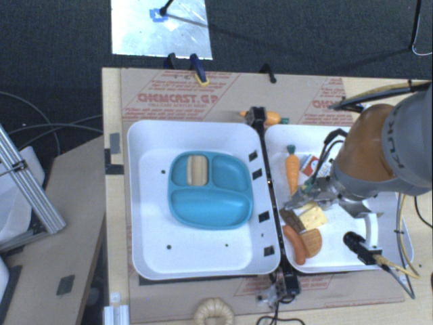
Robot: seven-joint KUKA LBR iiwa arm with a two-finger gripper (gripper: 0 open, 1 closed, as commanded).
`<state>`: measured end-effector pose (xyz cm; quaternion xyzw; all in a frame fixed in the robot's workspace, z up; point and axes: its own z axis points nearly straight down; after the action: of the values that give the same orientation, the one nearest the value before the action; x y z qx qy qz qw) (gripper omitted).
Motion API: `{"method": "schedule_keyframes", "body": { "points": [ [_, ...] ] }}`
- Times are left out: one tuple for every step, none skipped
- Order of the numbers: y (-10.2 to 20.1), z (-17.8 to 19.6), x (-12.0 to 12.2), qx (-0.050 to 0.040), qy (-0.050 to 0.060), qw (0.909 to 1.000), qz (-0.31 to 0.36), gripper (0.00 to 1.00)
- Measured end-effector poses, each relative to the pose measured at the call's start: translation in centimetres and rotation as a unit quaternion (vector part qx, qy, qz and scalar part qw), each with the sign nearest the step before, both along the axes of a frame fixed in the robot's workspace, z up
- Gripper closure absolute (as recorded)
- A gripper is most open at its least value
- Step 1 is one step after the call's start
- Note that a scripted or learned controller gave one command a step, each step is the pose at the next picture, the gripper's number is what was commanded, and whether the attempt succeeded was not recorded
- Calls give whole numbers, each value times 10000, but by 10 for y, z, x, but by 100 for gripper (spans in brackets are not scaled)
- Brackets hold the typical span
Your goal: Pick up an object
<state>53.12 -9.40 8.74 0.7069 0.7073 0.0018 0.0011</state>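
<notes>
Single fixed camera above the bench (169, 90), angled down, both white bins (145, 202) visible

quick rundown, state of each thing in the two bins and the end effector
blue plate: flat in left bin, upright
tan block: lying in plate's upper-left compartment
carrot: lying loose in right bin
yellow cheese wedge: lying by the end effector
end effector: low over the right bin's food pile

Arm (399, 141) cut off at right edge, right bin (318, 135) partly hidden beneath it
</notes>
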Motion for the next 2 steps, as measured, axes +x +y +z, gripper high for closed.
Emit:
{"method": "schedule_keyframes", "body": {
  "points": [
    [0,10,1,-4,-22,10000,1,100],
    [8,69,8,-7,-11,10000,20,100]
  ]
}}
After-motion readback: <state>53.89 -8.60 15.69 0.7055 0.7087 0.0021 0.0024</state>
